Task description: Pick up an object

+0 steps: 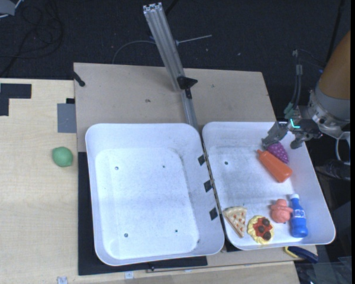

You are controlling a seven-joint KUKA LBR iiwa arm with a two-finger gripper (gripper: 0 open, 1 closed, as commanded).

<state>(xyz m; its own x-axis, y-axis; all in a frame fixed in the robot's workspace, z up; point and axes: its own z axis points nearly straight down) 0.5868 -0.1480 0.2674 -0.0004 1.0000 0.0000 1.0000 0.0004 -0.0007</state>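
End effector (286, 136) released, fingers spread, positioned over purple grapes (278, 151) beside orange carrot (275, 166) in right bin (242, 152). Nothing is grasped.

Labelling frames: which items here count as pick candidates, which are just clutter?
Job: end effector; purple grapes; orange carrot; pink toy; blue bottle; pizza slice; round pizza.
Clutter: green ball; metal rail.

Toys (274, 165) in right bin (242, 176); ball (63, 157) left of bins
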